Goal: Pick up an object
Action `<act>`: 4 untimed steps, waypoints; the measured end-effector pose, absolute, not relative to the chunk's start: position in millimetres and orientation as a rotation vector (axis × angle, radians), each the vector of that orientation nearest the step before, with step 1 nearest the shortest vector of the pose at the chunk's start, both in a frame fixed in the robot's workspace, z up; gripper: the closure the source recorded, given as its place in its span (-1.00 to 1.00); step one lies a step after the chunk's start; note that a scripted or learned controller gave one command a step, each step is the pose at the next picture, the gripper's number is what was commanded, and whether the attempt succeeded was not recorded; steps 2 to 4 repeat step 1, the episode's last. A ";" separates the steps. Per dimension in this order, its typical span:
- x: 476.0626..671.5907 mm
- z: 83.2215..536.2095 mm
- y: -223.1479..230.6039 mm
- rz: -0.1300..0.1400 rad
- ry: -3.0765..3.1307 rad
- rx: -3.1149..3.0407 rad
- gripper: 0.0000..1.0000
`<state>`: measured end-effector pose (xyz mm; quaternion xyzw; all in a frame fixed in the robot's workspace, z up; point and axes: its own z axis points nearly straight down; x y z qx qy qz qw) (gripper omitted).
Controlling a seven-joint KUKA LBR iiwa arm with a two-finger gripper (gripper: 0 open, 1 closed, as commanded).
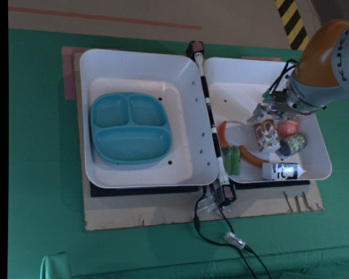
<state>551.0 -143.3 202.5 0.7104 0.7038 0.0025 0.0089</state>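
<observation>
On the green surface point(46, 225), nearest the camera, a black cable point(221, 237) trails from the join between the two bins. At the right bin's point(238, 74) six o'clock edge lies a white bottle point(284, 170) on its side. Just beyond it sit a green vegetable point(232, 159) at seven o'clock, an orange carrot point(251, 156) beside it, and a small round can point(294, 144) at four o'clock. A patterned carton point(267, 133) stands near the bin's centre, touching or just beside a pink piece point(288, 127). The pincer point(266, 113) hangs right over the carton, at its twelve o'clock; whether it is clenched or released I cannot tell. The left bin point(104, 68) holds a blue divided plate point(130, 128). The grey arm point(328, 57) comes in from three o'clock
</observation>
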 end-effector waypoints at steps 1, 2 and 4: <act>662.2 319.1 -131.2 0.002 2.211 2.220 1.00; 662.2 319.1 -131.2 0.002 2.211 2.220 1.00; 662.2 319.1 -131.2 0.002 2.211 2.220 1.00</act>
